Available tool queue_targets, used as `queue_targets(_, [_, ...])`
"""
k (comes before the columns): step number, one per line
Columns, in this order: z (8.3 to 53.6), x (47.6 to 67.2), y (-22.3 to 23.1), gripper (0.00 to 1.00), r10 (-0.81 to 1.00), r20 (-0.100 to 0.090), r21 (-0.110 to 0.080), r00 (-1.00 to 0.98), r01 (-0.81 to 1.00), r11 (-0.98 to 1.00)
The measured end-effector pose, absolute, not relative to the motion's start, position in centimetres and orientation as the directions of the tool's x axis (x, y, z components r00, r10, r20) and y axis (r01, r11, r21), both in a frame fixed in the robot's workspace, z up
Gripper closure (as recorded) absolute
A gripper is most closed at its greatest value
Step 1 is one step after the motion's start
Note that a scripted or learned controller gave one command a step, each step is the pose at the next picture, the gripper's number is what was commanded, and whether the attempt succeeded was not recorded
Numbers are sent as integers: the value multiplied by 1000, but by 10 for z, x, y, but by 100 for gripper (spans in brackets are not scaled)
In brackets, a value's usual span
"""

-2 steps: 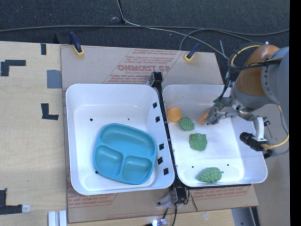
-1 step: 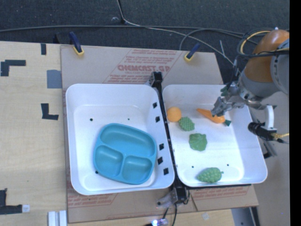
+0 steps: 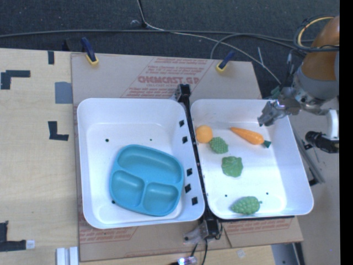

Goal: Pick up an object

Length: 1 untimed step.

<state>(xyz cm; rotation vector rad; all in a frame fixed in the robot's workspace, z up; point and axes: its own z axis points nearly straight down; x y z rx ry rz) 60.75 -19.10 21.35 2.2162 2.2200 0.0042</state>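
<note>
The right bin point(image 3: 287, 148) holds an orange carrot point(image 3: 247, 135), a small orange ball point(image 3: 204, 133), and three green pieces: one beside the ball point(image 3: 218, 145), one in the middle point(image 3: 232, 166) and one near the front point(image 3: 245, 205). My gripper point(image 3: 269, 115) hangs over the bin's far right part, just up and right of the carrot. Nothing shows between its fingers. The grey wrist with its orange band point(image 3: 325, 37) rises behind it at the right edge.
The left bin point(image 3: 94, 126) holds a blue divided tray point(image 3: 146, 179). Black clips run along the wall point(image 3: 190, 148) between the bins. Cables point(image 3: 231, 37) cross the dark floor at the back. Two clamps point(image 3: 90, 53) pin the cardboard base.
</note>
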Motion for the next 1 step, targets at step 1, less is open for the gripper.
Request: queue_targets(1, [240,608,-190,100,1000,0,2,-2,1000,2])
